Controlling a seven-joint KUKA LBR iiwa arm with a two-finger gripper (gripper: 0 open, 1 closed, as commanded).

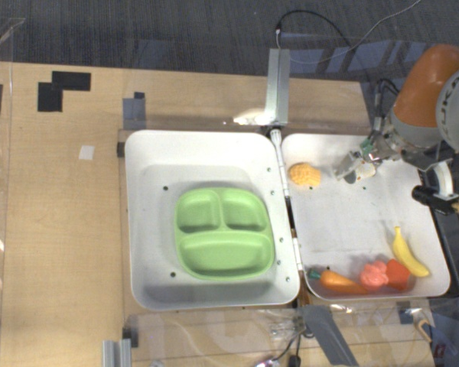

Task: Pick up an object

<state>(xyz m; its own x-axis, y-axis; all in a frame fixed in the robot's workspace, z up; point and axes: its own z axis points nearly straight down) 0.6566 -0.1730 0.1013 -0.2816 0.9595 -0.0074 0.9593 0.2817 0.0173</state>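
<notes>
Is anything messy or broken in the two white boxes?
Nothing looks broken or spilled. The green tray sits a bit crooked in the left bin. In the right bin, the carrot, banana and red toys crowd one corner.

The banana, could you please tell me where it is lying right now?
The banana lies in the right bin, near its front right corner, just right of the red toy and pink toy, well below the gripper.
</notes>
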